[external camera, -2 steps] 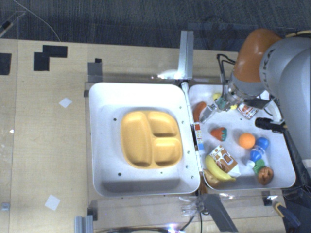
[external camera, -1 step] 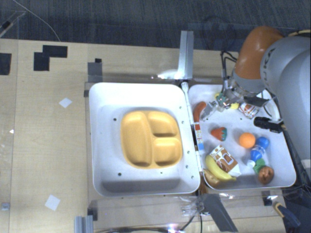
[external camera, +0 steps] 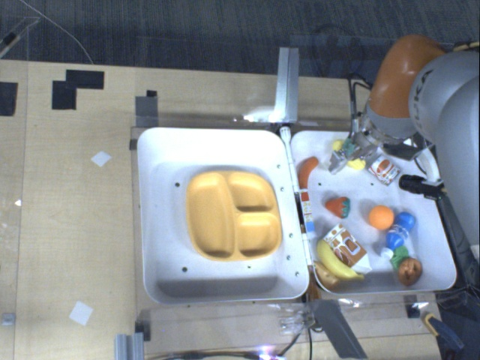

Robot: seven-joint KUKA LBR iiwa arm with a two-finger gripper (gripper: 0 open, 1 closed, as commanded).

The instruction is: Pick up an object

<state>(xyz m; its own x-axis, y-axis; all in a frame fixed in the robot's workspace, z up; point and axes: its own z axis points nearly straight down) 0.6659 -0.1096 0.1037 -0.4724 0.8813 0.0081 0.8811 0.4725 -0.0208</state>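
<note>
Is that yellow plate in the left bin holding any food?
Empty. The yellow plate shows three bare sections; the food lies in the right bin.

Bins [external camera: 150, 201] glossy white plastic; yellow tray [external camera: 231, 214] smooth matt plastic; bench [external camera: 67, 223] pale wood w/ clear sheen.

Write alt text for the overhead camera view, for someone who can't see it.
A grey robot arm reaches from the right, its gripper low over a yellow item at the back of the right bin, which holds toy food including a banana and an orange. The left bin holds a yellow divided tray.
</note>
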